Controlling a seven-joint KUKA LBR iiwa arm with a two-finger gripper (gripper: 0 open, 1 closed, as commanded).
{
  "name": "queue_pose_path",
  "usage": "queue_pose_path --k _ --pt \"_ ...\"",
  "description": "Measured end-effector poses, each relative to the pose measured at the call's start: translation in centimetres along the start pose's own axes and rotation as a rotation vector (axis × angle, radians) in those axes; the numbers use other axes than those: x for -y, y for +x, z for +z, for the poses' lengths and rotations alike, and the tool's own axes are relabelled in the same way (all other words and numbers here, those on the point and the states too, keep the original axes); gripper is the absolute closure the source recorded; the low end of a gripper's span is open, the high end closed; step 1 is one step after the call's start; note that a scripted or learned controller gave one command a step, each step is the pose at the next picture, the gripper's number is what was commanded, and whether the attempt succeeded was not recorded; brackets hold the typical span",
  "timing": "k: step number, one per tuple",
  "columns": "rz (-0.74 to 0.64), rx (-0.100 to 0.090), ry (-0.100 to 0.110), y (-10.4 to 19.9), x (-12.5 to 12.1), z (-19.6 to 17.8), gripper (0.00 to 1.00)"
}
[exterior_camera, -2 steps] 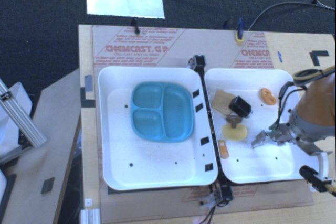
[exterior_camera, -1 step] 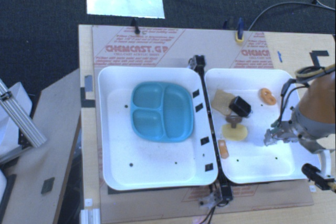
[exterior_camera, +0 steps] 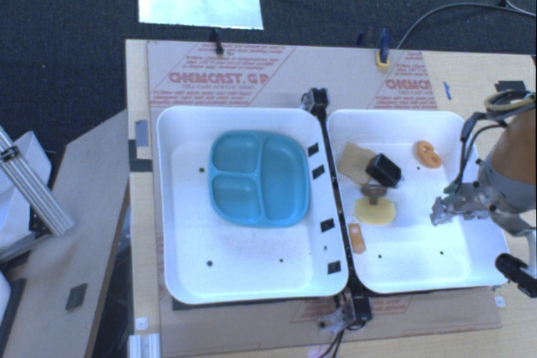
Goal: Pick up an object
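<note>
1. On my feed the right bin [exterior_camera: 470, 268] holds the pickable things: I count one black block [exterior_camera: 384, 169], tilted, lying over the edge of one tan flat piece [exterior_camera: 353, 158] in the bin's upper left.
2. Just below the block stands one small mushroom-like piece [exterior_camera: 374, 206], with a brownish cap on a pale yellow round base.
3. I count one orange ring [exterior_camera: 428, 153] toward the bin's upper right, well apart from the block, and one small orange stick [exterior_camera: 357, 238] by the bin's left wall, lower down.
4. The left bin [exterior_camera: 193, 264] holds one blue divided plate [exterior_camera: 256, 178] with three compartments, lying flat at centre.
5. That makes two white bins on the tabletop [exterior_camera: 252, 67], side by side.
6. The end effector [exterior_camera: 449, 210] sits at the right bin's right edge, apart from every object; I cannot tell how wide it stands.
</note>
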State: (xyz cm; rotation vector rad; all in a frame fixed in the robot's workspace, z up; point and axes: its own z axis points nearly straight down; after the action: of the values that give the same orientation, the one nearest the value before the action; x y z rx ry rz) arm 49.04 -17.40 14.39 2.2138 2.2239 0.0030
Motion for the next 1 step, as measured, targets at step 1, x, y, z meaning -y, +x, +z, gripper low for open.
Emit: queue_pose_path --k 1 --pt "0.0 0.0 0.001 0.05 -0.97 -4.7 1.0"
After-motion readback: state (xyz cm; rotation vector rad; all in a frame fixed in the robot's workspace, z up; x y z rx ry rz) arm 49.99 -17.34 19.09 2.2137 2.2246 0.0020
